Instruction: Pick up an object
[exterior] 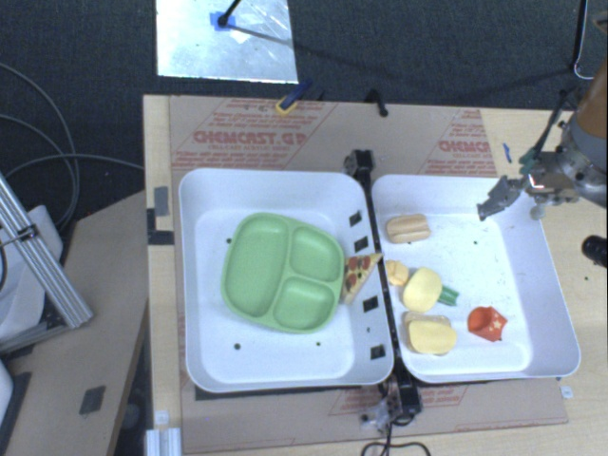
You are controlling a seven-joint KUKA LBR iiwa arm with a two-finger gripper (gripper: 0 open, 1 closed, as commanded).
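A silvery sheet (226, 25) lies at the upper left of the frame; black cables (57, 174) curve at left, above slanted aluminium rails (38, 259).

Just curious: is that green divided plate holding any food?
Empty. The green plate shows three bare compartments; the pizza slice lies beside it.

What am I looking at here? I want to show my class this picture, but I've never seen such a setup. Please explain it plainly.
One camera looks down at a slant on a bench with two shallow white bins. The robot arm reaches in from the right, and its gripper is above the right bin, with nothing visible in it. That bin holds toy food: a bread roll, a yellow vegetable with a green stem, a yellow piece and a red piece. The left bin holds a green divided plate; a pizza slice lies beside it.
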